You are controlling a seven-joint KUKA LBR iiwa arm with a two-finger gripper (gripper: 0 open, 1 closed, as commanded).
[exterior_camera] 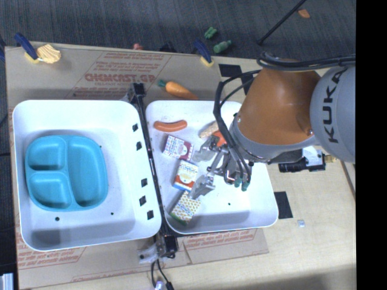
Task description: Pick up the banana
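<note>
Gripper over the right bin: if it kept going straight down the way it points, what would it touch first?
Probably the small carton lying under the gripper; depth is unclear, so the bin floor beside it is possible.

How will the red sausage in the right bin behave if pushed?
The sausage looks round and smooth, so it will probably roll sideways. It lies apart from the cartons on the right bin floor, so it likely slides freely.

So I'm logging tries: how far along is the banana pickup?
Nothing looks done yet. The pincer hangs low in the right bin, over the small cartons; I see no banana between its fingers. I can't make out a banana for certain. Finding, gripping and lifting it remain.
</note>
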